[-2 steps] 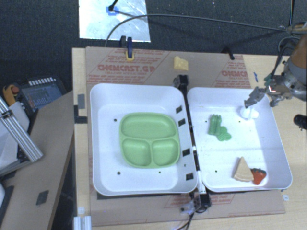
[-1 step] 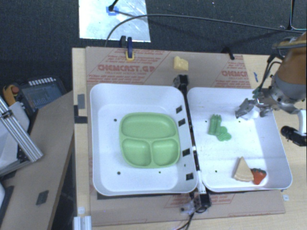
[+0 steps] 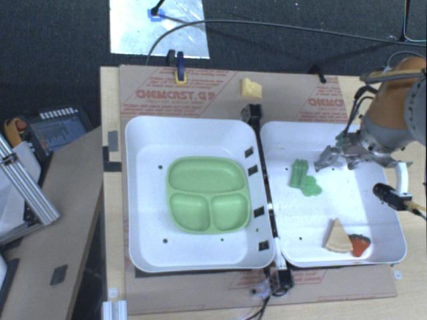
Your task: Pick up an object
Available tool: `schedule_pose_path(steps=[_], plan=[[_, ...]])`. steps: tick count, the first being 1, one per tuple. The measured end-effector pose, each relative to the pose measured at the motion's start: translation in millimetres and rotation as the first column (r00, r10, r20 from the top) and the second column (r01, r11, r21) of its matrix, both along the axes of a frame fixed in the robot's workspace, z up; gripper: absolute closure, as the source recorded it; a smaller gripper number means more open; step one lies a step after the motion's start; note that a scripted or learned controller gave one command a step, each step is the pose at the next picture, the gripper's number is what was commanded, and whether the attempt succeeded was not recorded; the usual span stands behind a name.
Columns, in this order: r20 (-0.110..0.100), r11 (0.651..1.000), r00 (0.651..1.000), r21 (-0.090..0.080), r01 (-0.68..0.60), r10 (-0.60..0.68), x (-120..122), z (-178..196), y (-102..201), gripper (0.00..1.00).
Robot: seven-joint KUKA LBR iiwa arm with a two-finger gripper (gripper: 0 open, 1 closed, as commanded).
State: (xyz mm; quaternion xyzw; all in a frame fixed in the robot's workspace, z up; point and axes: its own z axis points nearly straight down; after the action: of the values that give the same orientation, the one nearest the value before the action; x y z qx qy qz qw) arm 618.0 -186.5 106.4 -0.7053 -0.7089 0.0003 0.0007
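On your far left, a grey handheld control unit (image 3: 57,133) lies on a side table, well apart from the bins. Moving right, the left bin (image 3: 143,139) holds a green divided plate (image 3: 207,194) with three compartments, lying flat near the bin's middle. Behind the bins, a small yellow block (image 3: 251,88) sits on the brown board (image 3: 200,92) that covers the bench, near the line where the two bins meet.

Next you come to the right bin (image 3: 287,249). A green toy (image 3: 303,179) lies in its left half, towards the back. Near the front right corner, a tan wedge (image 3: 337,237) rests with a small red-orange piece (image 3: 360,246) touching its right side.

Farthest right, the arm (image 3: 393,115) reaches in over the back of the right bin. Its gripper (image 3: 331,157) hangs just right of the green toy, apart from it, with nothing seen between the jaws. You cannot tell from here whether the jaws are apart or together.
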Motion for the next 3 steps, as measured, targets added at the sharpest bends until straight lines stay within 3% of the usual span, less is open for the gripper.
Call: schedule_pose_path(steps=[1, 3], plan=[[0.008, 1.0, 1.0, -0.003, -0.001, 0.001, 1.9, 14.7, -1.1, 1.0], [0.011, 1.0, 1.0, -0.003, -0.001, 0.001, 3.4, 145.6, 0.8, 1.0]])
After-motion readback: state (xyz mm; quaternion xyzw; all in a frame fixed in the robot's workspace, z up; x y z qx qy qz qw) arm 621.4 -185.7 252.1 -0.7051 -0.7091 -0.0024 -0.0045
